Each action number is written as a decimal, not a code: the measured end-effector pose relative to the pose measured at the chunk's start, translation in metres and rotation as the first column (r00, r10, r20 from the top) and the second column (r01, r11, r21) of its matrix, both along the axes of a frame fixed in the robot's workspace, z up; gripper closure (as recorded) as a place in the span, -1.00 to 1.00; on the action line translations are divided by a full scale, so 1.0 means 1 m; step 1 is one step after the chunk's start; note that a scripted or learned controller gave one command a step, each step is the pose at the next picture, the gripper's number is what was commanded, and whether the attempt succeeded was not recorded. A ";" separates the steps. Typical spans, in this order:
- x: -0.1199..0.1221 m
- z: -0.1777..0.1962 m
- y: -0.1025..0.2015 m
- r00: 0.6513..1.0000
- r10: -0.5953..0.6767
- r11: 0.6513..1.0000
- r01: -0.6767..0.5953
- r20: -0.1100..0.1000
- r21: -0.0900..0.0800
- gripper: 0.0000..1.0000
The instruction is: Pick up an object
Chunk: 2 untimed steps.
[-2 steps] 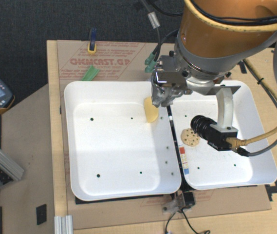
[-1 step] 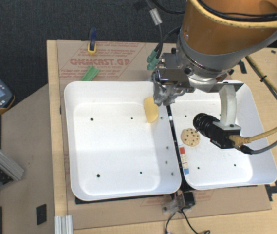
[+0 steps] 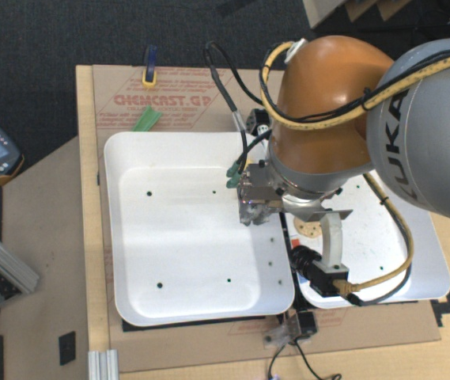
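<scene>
KUKA arm (image 3: 422,125) comes in from the right of the left bin (image 3: 130,236), its orange band (image 3: 327,93) bulking over that bin's right rim, w/ black & yellow cables looped round it. Below the band, the gripper (image 3: 253,204) shows as a dark metal cluster hanging over the left bin's right edge, abt halfway along that rim. Can't tell if it's released or clenched: the wrist hides the business end, & nothing visible betw. it.

The only candidate obj. is a small tan disc (image 3: 310,228) w/ holes in it, lying just right of the left bin, on the floor of the right bin (image 3: 422,267). It's partly covered by the arm's grey bracket. So the disc sits near the gripper, on its right & slightly lower in the view, across the seam betw. bins; not in contact as far as can be seen.

Beyond the left bin's far rim, on the cardboard sheet (image 3: 98,109): a green strip (image 3: 147,119) & a blue clamp (image 3: 150,66) at the sheet's edge.
</scene>
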<state>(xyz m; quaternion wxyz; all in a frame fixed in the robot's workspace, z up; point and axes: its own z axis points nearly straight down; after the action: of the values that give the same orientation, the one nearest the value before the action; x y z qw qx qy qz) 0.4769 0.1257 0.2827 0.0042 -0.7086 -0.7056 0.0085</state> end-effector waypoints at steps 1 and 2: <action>0.002 0.004 0.058 1.000 0.010 1.000 -0.010 0.019 0.008 1.00; 0.004 0.150 -0.059 0.999 -0.007 1.000 0.006 0.035 0.007 1.00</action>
<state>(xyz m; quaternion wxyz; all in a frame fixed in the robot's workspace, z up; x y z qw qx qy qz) 0.4804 0.0668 0.4327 -0.0058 -0.7109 -0.7032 -0.0064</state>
